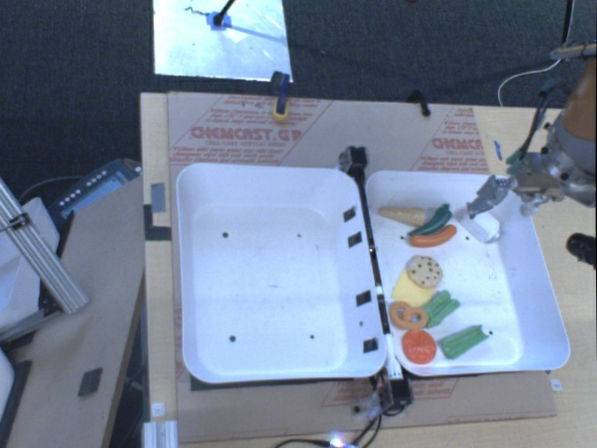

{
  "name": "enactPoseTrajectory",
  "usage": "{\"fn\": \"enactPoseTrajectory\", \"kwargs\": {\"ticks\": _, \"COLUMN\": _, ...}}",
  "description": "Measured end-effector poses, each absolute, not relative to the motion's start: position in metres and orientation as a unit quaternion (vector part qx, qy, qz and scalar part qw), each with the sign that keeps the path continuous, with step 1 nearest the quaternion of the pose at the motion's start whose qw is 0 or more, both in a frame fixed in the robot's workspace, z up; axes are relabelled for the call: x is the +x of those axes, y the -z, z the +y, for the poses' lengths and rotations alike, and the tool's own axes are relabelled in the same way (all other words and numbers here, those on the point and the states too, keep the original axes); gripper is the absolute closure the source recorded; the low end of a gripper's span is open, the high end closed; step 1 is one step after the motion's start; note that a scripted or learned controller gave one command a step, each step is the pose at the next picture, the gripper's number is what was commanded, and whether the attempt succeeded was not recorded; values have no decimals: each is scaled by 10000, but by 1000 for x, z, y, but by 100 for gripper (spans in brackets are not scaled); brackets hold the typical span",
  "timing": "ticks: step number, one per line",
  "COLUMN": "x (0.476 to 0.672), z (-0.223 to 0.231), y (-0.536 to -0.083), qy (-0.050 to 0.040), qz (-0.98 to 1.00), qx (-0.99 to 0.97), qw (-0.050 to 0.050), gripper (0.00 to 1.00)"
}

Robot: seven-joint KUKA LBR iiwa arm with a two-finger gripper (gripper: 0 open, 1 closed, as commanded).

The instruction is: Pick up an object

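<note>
While hanging low over the back of the right bin (552,342), holds nothing at all. Gripper (480,215) with fingers apart, and nothing between them.

Closest toy food: the orange sausage (434,237), lying flat on the bin floor, near the fingers and to the left of them in the camera view. Seems to touch a green pepper (435,218) along its far side. Close to a pale cone (401,216) too.

Looks like a small plastic toy, so most likely very light and easy to lift. Probably hard and smooth, so ready to slip or roll if pinched near one end. Best to grab across the middle, on the two long sides. Tricky on the far side, with the pepper right against it. Could catch both, or push one away.

Nearer the front: a round cookie (424,270) resting on a yellow piece (413,292), then an orange ring (408,316), a red tomato (419,346) and two green bits, one upper green bit (441,306) and one lower green bit (464,341). All small and light by the look, and not likely to break. Cookie flat, so hard to pinch from above. Tomato round, so quick to roll.

Left bin (191,250) next door on the same worktop (560,278), with no part in this pick.
</note>
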State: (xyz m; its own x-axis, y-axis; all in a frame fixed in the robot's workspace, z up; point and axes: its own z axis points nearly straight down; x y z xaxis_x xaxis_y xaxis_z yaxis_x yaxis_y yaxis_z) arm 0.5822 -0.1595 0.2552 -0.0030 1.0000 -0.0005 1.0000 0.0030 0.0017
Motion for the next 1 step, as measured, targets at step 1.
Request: {"fn": "enactPoseTrajectory", "kwargs": {"ticks": 1, "x": 608, "z": -121, "y": -85, "qy": 0, "qz": 7100, "qx": 7042, "qw": -15, "gripper": 0}}
